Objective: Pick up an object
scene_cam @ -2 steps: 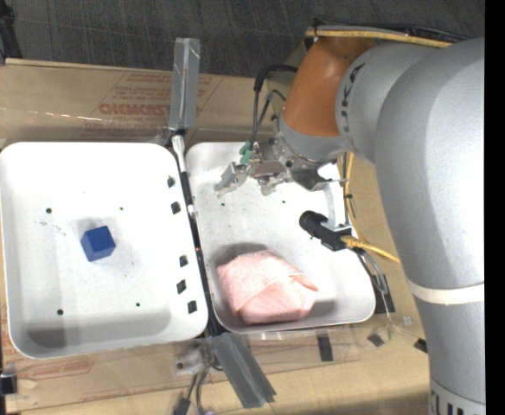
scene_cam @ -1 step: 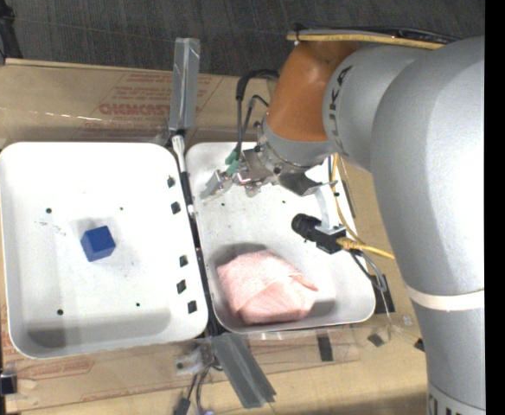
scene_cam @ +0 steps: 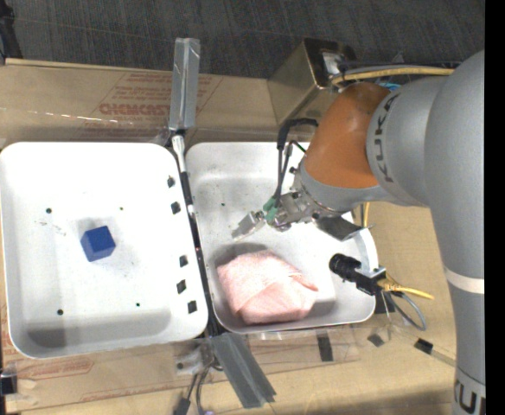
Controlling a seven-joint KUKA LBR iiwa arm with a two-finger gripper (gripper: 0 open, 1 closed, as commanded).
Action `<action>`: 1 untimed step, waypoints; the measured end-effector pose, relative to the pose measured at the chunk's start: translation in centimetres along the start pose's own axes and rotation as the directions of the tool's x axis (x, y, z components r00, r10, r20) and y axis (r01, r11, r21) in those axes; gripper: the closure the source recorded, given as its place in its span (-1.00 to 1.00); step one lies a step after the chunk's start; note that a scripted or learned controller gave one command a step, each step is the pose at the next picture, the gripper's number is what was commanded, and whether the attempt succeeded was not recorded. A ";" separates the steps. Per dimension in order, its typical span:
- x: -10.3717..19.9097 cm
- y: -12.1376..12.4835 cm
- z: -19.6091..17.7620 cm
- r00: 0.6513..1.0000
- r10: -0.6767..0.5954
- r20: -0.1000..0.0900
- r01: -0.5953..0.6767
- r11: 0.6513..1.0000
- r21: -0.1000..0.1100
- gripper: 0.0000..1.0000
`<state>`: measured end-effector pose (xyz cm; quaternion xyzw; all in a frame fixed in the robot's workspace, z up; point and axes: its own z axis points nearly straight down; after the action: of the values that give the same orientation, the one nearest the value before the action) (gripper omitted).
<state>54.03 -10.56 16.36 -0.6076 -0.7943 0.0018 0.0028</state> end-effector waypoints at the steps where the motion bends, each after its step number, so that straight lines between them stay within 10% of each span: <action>1: -0.8 -1.9 7.4 0.998 -0.066 0.000 0.066 0.998 -0.002 -1.00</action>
<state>52.30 -11.81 8.97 -0.5811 -0.8138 0.0008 0.0023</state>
